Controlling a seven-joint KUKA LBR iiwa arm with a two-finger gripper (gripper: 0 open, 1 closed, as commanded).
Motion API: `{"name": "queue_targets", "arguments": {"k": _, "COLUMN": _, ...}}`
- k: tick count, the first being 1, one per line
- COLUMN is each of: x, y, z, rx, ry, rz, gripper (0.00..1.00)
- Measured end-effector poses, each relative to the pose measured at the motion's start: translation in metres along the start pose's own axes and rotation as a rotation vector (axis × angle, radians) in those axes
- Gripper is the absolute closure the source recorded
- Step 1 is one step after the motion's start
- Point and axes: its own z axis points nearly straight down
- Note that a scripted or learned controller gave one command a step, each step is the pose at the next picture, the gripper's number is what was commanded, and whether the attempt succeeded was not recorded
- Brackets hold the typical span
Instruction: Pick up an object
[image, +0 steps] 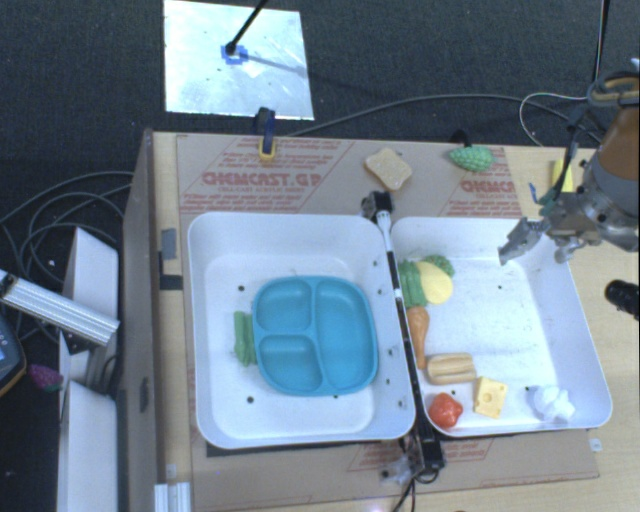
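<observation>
The right bin holds one corn, one carrot, one bun, one tomato, one cheese wedge and one white lump; the left bin holds one blue tray and one green strip. The end effector hangs spread and bare over the right bin's far edge. One bread slice and one green piece lie on the cardboard-covered surface, above dark carpet with cables.

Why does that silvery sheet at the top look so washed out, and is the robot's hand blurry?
Camera view: the sheet reflects overhead light, so glare whitens it; the gripper looks soft, its fingers indistinct; the white bins are evenly lit with faint shadows.
</observation>
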Motion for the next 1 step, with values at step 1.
{"name": "queue_targets", "arguments": {"k": 1, "x": 0.075, "y": 0.0542, "z": 0.0784, "rx": 0.002, "ry": 0.002, "rz": -0.001, "gripper": 0.0}}
